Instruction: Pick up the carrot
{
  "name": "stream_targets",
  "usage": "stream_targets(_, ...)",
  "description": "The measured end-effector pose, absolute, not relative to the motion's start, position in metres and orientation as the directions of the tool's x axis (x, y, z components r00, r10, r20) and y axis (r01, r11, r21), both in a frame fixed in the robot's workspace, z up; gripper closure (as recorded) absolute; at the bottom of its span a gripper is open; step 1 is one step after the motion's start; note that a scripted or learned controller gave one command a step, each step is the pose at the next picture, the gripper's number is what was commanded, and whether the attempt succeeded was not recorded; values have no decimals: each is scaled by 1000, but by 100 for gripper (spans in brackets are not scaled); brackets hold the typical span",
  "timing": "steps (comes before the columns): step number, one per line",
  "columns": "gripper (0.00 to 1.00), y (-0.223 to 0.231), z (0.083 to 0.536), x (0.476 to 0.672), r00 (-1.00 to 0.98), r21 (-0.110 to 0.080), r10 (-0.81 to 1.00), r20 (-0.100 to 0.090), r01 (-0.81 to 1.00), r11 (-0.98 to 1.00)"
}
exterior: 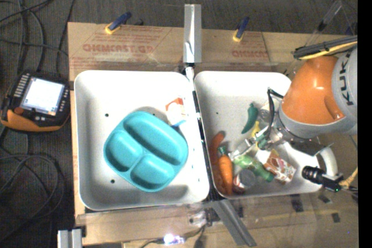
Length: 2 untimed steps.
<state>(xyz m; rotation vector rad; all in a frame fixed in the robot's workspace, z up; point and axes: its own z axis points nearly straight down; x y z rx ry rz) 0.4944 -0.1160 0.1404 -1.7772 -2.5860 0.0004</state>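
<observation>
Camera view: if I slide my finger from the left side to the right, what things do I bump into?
Orange handheld screen → blue divided plate → carrot → green pepper → robot arm.

Two white bins sit side by side. The left bin (87, 125) holds a teal divided plate (146, 150), with a small orange-and-white item (175, 111) at its 1 o'clock. In the right bin (232, 87), the carrot (225, 170) lies at 7 o'clock beside a reddish sausage (216, 144). A green pepper (251, 117) lies near centre. The gripper (256, 155) hangs over the clutter at the carrot's 2 o'clock.
</observation>
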Motion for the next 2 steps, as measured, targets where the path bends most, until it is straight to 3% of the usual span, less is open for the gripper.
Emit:
stream_targets(1,100,-115,149,495,-359,-2,933,5,933,359)
stream_targets(2,100,-71,204,484,-549,0,836,1,836,549)
